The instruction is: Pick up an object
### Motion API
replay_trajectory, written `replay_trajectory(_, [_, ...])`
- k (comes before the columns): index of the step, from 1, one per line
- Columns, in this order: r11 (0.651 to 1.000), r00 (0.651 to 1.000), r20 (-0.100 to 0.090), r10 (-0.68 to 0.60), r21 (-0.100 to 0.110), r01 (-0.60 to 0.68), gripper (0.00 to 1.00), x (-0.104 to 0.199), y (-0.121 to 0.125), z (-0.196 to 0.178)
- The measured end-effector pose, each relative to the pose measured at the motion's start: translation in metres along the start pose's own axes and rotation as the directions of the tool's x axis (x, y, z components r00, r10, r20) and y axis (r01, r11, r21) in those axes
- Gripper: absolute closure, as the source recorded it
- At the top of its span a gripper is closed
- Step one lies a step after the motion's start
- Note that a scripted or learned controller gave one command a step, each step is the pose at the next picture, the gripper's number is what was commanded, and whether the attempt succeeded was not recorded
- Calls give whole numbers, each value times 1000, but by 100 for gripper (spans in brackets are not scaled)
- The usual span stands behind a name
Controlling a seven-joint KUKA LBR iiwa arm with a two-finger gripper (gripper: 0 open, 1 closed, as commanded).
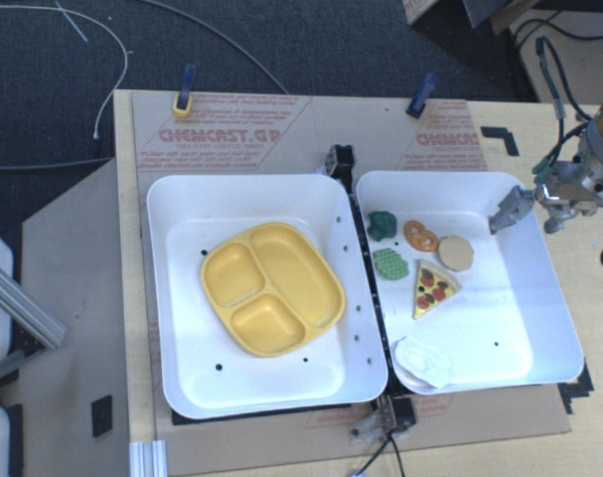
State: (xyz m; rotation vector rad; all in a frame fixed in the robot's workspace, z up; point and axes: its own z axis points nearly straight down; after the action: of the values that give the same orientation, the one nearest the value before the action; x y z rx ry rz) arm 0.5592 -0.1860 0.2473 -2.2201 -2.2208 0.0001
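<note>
The gripper (525,207) hangs at the far right rim of the right bin (539,306); whether its jaws are open or closed cannot be told, and nothing shows between them. All candidate objects lie to the jaws' left: tan disc (456,253) and pretzel (419,235) nearest, pizza slice (432,290) below. Risk: the pieces lie close together, so a descent between them could nudge neighbours and close on nothing.
</note>
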Motion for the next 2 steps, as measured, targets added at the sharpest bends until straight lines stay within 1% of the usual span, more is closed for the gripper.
replay_trajectory(1, [1000,1000,-2,0,5,0,0,0,-3,42])
replay_trajectory(2, [1000,1000,-3,1,6,-1,0,-1,-8,104])
